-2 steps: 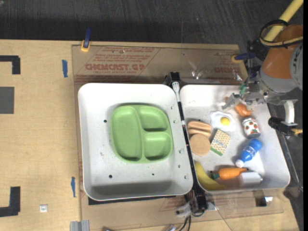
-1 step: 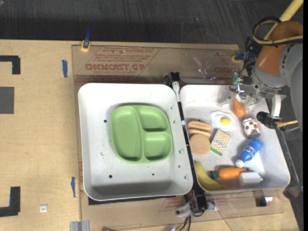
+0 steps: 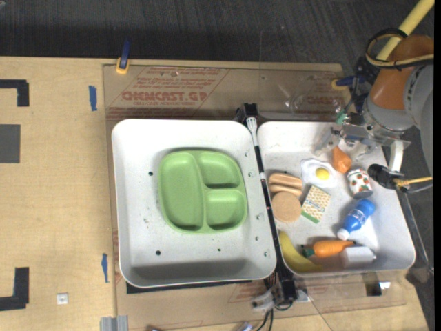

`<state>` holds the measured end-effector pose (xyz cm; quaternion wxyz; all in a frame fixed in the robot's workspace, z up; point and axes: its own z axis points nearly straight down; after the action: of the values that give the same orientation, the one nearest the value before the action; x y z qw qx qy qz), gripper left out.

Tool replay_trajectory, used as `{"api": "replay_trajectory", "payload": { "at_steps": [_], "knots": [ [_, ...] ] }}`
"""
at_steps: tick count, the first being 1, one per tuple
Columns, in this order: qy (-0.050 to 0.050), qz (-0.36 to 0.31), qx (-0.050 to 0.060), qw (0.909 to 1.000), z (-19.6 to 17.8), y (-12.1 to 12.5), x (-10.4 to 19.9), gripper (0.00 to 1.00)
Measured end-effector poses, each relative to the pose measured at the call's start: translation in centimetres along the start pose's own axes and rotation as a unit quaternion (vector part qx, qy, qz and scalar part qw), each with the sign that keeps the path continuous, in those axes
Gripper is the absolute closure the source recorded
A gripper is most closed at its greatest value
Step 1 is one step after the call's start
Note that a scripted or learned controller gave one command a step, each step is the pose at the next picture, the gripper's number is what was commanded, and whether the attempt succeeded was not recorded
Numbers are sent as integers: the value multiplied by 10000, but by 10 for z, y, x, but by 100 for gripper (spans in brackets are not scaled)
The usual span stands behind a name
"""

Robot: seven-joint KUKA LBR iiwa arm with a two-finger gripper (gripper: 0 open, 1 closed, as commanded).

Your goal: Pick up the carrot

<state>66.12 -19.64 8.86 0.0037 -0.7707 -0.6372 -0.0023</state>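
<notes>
Hovering at the right bin's far corner, the gripper (image 3: pixel 346 138), its opening impossible to judge, leaves the carrot (image 3: pixel 329 247) ungrasped well toward the near wall.

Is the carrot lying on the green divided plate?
No, the carrot lies in the right bin, beside the banana.

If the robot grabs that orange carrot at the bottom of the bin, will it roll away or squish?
The carrot looks like a hard, smooth toy, so it probably won't squish. Its rounded, tapered shape could roll or slip. It lies close beside the banana and a white block, which might hold it steady.
</notes>
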Motion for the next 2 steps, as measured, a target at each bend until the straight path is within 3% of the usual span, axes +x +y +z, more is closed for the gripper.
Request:
{"api": "replay_trajectory", "payload": {
  "at_steps": [1,2],
  "knots": [
    [54,574,-40,9983,-2,-34,-12,0],
    [9,545,-48,9985,-12,-33,-14,100]
  ]
}}
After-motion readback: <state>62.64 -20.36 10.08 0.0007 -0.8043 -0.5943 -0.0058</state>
